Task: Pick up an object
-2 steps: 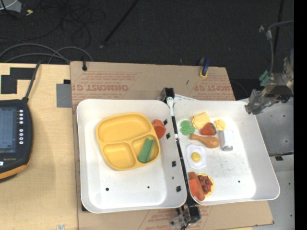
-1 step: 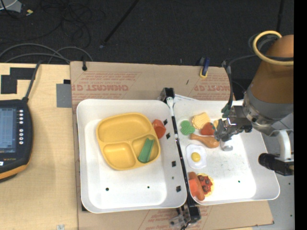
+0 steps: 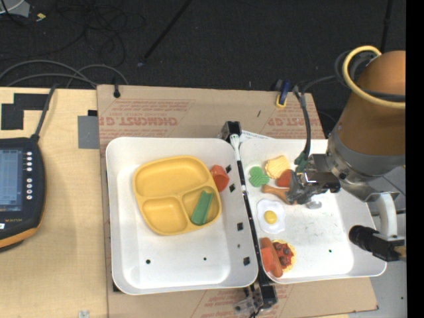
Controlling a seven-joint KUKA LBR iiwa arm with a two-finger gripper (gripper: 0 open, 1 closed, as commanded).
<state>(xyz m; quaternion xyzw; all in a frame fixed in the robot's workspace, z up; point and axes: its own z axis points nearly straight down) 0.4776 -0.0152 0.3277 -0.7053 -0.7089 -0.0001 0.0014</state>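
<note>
Hand (image 3: 299, 192) first: you have it low over the right bin (image 3: 344, 260), hanging from the grey wrist that comes in from three o'clock, and you cannot tell from this slant whether it is parted or closed. The nearest pickable thing is the small red piece (image 3: 285, 178), just beside the hand at about ten o'clock, wedged among the yellow wedge (image 3: 277, 165) at eleven, the green round (image 3: 258, 175) further toward nine, and an orange strip (image 3: 274, 191) touching below. A fried egg (image 3: 270, 216) lies near at seven o'clock. The orange strip's long axis runs roughly ten to four. Judge it as a short shift toward ten o'clock before any closing; crowding there looks the main risk.
</note>
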